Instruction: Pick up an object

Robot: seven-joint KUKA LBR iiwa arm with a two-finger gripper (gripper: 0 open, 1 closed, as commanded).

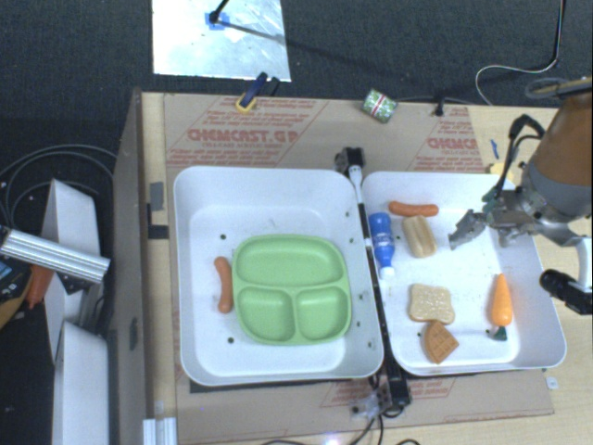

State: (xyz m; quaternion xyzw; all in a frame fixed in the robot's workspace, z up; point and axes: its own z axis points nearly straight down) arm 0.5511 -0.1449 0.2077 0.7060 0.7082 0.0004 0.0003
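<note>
Cracker [440, 342] and toast [431, 303] are seen at six o'clock in the right bin [547, 341], carrot [500, 301] at four, gripper [482, 222] spread open, unloaded, above.

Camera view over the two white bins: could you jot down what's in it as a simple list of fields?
left bin: green divided plate, sausage beside it
right bin: blue bottle, sausage, bread roll, toast slice, cracker, carrot
arm: reaches in from the right
gripper: above the right bin, holding nothing visible
</note>
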